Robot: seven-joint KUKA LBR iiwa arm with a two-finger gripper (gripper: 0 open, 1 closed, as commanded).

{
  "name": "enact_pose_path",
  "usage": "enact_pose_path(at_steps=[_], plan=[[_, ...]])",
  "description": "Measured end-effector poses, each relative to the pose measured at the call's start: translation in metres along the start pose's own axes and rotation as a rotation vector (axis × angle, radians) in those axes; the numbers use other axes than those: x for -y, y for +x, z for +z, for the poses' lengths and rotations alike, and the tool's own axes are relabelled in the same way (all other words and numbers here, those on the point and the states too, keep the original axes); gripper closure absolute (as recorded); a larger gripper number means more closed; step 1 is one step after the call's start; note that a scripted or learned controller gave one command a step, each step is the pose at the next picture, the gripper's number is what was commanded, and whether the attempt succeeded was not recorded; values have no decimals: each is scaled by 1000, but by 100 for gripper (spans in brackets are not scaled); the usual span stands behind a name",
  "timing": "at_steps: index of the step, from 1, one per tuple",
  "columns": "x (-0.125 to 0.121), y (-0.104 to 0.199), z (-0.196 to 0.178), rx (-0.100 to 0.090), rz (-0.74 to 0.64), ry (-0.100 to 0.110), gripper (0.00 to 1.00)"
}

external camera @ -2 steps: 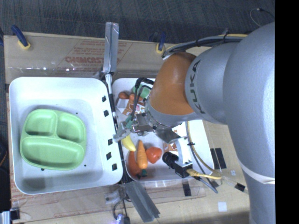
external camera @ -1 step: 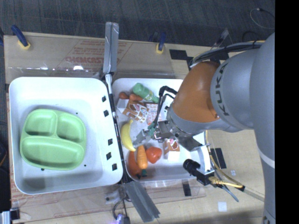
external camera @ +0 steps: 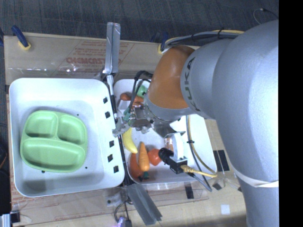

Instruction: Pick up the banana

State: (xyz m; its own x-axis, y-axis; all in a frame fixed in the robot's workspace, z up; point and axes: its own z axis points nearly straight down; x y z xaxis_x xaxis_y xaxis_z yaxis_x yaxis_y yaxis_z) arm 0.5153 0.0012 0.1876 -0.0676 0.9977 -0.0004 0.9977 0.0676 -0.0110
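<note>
Nearby, carrot (external camera: 143, 155) touches banana (external camera: 129, 141).

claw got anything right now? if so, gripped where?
Cannot tell. The claw sits right at the upper end of the banana in the right bin, but the arm hides whether the banana is actually between its fingers.

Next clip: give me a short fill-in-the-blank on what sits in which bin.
The green divided plate lies in the ____ bin. It has ____ compartments. The banana lies in the ____ bin, beside the carrot, with the hand just above it.

Missing: left; three; right
</note>
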Motion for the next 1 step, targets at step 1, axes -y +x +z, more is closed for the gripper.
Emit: enact_pose_path(at_steps=[1], plan=[[40, -6, 0, -1, -29, 0, 0]])
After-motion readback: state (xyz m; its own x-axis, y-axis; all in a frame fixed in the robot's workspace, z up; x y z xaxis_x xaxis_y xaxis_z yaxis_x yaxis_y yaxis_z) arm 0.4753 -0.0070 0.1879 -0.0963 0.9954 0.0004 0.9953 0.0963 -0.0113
